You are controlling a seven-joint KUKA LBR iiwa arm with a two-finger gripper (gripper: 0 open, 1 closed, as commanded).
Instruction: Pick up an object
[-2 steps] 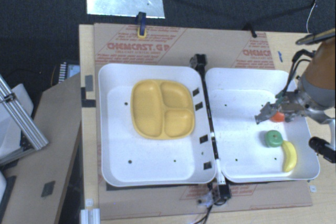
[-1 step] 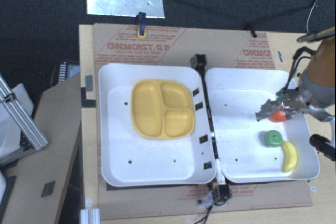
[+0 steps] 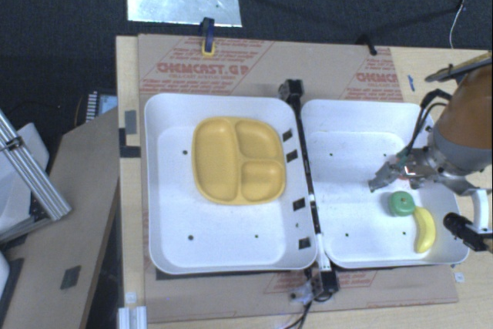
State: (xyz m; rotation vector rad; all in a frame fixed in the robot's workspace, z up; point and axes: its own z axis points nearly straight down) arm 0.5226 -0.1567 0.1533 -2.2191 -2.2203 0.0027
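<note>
A small green round object (image 3: 401, 203) lies in the right bin (image 3: 347, 135), near its right side. Touching it at the lower right is a yellow banana (image 3: 424, 230). My gripper (image 3: 391, 178) hangs over the right bin, just above and to the left of the green object, with nothing visibly held. The grey arm with its orange band (image 3: 466, 119) comes in from the right edge.
The left bin (image 3: 166, 227) holds a yellow divided plate (image 3: 236, 159). A black divider with clips (image 3: 303, 181) runs between the two bins. Both bins rest on a cardboard sheet (image 3: 254, 62) on the bench. A metal rail (image 3: 27, 166) stands at the far left.
</note>
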